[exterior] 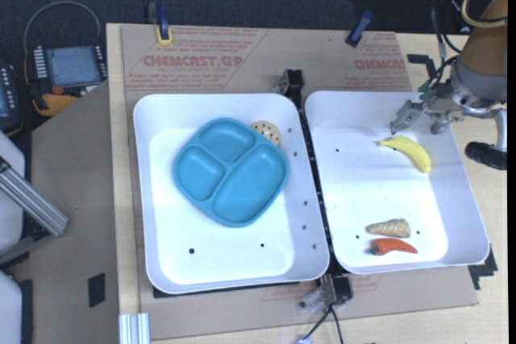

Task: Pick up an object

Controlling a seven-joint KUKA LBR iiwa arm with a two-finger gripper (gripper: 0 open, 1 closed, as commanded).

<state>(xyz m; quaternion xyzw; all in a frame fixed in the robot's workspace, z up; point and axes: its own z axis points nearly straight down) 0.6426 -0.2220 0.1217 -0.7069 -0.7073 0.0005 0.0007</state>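
Bench: brown protective-paper board (242,52) printed with red lettering, on dark blue carpet, held at the far edge by two clamps, a yellow-tipped one (164,30) and a blue one (359,26).
Bins: two shallow white ones side by side, the left bin (153,197) and the right bin (451,213), with a black bracket (293,81) at the far end of the seam between them.
Left bin contents: one blue divided plate (231,171) with three compartments, lying flat; one round cookie (266,130) tucked against the plate's far right rim, partly hidden by it.
Right bin contents: one banana (408,151) in the far half; one pale tan cone-shaped piece (389,228) and one red pepper (393,247) lying close together near the front edge, well apart from the banana.
Arm: grey with an orange band, reaching in over the far right corner of the right bin.
Gripper (419,115): just beyond the banana, above the bin floor; fingers look spread, nothing between them.
In the way: nothing lies between the gripper and the banana; white bin floor around it.
Off the bench: one handheld pendant with a screen (71,65) and looped cable at far left; aluminium rail (28,197) at left edge.
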